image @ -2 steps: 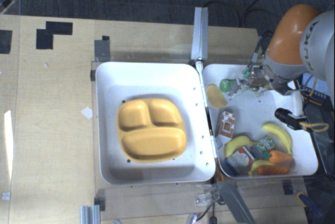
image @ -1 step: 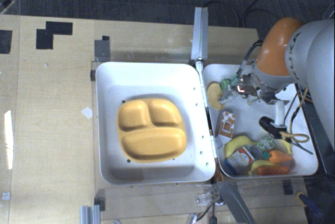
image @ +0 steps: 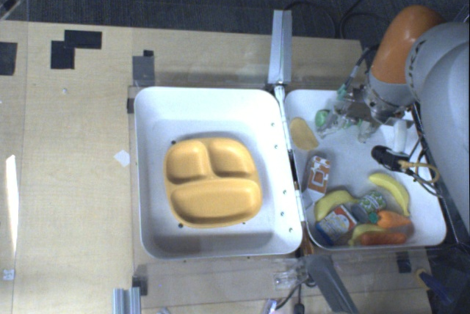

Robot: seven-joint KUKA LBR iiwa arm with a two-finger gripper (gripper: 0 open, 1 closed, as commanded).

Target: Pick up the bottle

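The bottle (image: 327, 119) lay at the far end of the right bin (image: 439, 235), near its back wall, a small clear thing with what looked like a green cap turned toward the divider between the bins. The gripper (image: 353, 122) hung low just beside it, on the side away from the divider, so close that the two blurred together. Whether it was open, closed or touching the bottle could not be told, and nothing showed the bottle to be held. Judged by its look, the bottle was thin plastic and probably empty or nearly so. That would make it light, smooth and a little slippery, apt to roll on the bin floor if nudged and to dent under a hard squeeze. The best hold would likely be across the middle of its body, square to its length, with only modest force. The cap end was narrower and would be easier to lose. A pale yellow round piece (image: 302, 133) lay just beside the bottle toward the near side. A small brown carton (image: 317, 174), the bananas (image: 394, 188) and other packets were well apart from it at the near end. The left bin (image: 147, 158) held a yellow divided tray (image: 213, 180).
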